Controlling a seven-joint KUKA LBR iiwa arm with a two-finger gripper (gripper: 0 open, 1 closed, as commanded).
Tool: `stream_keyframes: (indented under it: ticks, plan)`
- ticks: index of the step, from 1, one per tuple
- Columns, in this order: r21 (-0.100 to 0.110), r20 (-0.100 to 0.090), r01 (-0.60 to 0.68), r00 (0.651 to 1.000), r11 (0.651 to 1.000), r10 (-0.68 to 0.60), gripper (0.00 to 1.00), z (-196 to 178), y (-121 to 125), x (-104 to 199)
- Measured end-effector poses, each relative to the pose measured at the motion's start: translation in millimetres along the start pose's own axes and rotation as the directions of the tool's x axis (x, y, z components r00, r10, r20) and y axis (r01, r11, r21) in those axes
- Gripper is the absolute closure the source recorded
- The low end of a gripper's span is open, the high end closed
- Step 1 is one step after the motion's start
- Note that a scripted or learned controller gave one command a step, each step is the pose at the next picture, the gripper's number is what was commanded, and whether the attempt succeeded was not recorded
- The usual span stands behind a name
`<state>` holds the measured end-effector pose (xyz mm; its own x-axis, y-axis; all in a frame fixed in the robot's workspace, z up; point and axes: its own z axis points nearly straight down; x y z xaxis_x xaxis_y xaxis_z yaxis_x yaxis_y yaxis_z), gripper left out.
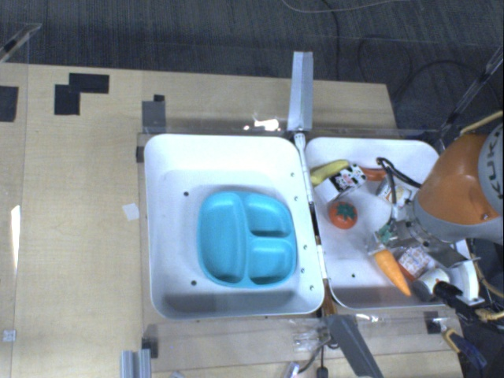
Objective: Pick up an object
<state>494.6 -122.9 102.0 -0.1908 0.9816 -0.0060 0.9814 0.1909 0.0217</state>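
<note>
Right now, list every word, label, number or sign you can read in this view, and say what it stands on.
Nothing here reads as clear text.
Grey arm housing at the right edge: dark letters, cut off by the frame, not readable.
Small packet in the right bin: printed pattern, too blurred to read.
Small black-and-white item beside the banana: markings too small to read.

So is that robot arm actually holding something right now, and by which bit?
It cannot be told. The gripper is down in the right bin, just above the carrot, but the arm hides its tip.
</note>
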Motion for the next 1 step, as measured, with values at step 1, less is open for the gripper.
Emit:
stream_keyframes:
  ticks: [1]
  plan:
    - [0.016, -0.005, 0.021, 1.0, 1.0, -0.021, 1.0, -87.9, 39.2, 42.8]
